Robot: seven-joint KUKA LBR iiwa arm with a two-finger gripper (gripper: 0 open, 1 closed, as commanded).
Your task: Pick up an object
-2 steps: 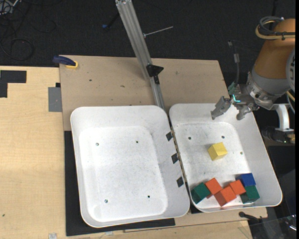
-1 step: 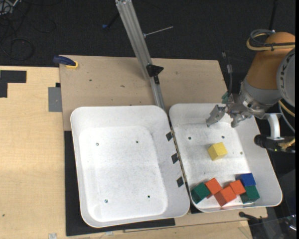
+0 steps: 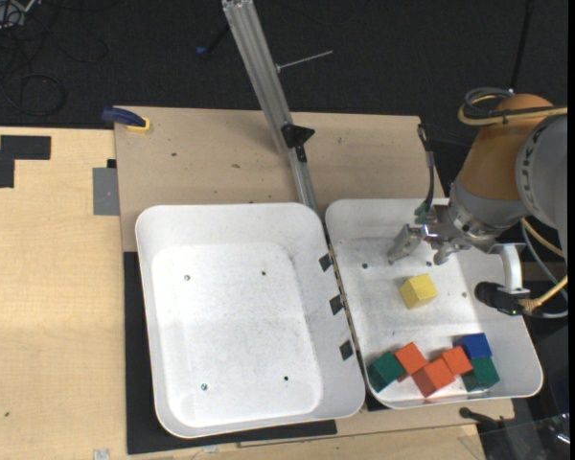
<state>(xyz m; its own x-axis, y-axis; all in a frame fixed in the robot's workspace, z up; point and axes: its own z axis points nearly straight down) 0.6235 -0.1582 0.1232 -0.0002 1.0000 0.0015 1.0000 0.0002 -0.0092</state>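
Yellow block [image 3: 419, 290] lies just below gripper [image 3: 424, 248], toward near rim of right bin [image 3: 364, 220]; jaws spread, gripping nothing

Yellow cube [image 3: 418, 290] mid R bin [image 3: 364, 223]

We counted two white bins [image 3: 232, 220], one yellow block [image 3: 419, 290], two orange blocks [image 3: 411, 356], two green blocks [image 3: 386, 369], and one blue block [image 3: 475, 345].
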